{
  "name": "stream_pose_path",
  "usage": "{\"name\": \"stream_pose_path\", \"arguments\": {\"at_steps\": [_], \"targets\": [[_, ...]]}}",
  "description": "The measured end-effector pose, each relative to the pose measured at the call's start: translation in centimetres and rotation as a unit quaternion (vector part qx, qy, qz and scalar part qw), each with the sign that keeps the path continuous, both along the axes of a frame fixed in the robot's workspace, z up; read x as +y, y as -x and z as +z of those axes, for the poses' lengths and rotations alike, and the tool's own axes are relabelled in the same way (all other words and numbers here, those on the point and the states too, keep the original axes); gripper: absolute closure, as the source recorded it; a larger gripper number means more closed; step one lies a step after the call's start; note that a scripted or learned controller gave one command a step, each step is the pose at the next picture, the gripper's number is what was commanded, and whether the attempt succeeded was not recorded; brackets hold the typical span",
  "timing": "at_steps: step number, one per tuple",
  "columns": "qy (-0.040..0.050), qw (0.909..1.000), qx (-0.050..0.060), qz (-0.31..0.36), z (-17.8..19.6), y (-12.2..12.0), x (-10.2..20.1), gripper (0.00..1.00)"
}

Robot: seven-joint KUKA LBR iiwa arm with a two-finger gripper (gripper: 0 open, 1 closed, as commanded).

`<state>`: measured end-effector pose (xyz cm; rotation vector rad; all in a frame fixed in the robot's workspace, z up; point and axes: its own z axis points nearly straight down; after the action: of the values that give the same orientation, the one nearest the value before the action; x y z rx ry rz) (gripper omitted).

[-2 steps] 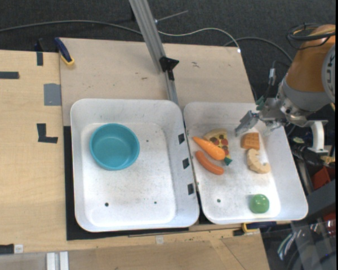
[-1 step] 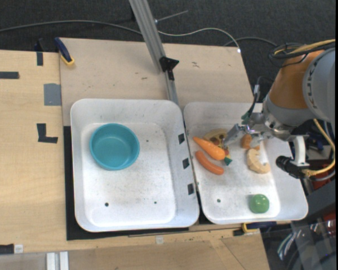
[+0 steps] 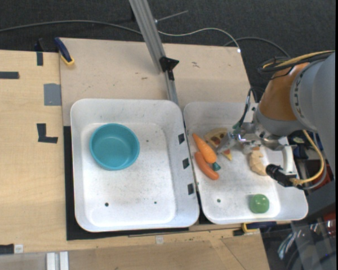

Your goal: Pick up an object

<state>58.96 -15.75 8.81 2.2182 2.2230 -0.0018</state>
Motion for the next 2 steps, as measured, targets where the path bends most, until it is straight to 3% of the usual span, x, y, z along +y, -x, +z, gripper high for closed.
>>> {"name": "stream_pose_path", "arguments": {"at_steps": [1,2], "targets": [[-0.0009,1.0000,0.001,0.000,1.0,0.0,0.1,1.00],[-0.0007,1.0000,-0.001,0.000,5.6,-0.7,0.6,1.00]]}}
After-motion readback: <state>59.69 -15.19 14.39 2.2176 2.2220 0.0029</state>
